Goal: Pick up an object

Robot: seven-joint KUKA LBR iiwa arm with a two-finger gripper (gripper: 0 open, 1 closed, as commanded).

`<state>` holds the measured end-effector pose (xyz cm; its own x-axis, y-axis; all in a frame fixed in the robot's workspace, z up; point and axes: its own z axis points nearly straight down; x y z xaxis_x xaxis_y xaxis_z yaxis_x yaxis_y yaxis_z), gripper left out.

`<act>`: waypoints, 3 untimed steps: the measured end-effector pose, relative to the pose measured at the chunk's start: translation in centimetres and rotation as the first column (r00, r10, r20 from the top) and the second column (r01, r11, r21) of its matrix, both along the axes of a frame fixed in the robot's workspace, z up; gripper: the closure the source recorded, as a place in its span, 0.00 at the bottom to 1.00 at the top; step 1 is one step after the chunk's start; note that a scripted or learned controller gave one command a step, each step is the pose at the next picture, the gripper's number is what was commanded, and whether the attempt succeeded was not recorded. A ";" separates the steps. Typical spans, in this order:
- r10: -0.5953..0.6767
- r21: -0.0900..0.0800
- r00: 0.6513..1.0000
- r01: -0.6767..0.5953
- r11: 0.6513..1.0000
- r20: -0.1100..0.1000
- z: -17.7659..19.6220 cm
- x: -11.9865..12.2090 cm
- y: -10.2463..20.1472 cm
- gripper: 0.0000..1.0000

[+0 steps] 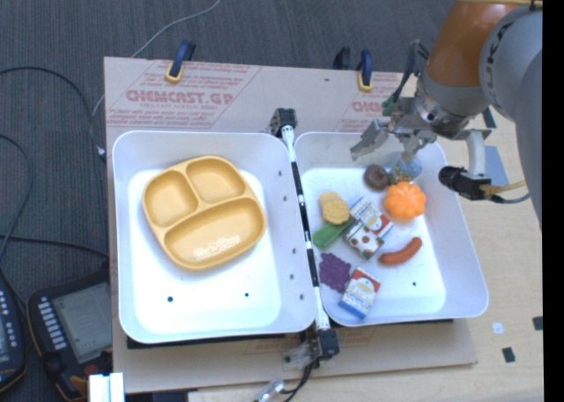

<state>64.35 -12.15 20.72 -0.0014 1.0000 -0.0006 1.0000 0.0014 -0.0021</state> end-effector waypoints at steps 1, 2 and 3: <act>0.000 0.000 1.000 0.000 1.000 0.002 -11.3 -0.7 -1.7 0.00; 0.000 0.001 1.000 0.000 1.000 -0.001 -10.5 -0.8 -1.7 1.00; 0.000 0.001 1.000 0.000 1.000 -0.001 -10.5 -0.8 -1.7 0.00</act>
<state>63.55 -13.81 10.18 -0.0010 1.0000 0.0002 1.0000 0.0010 -0.0035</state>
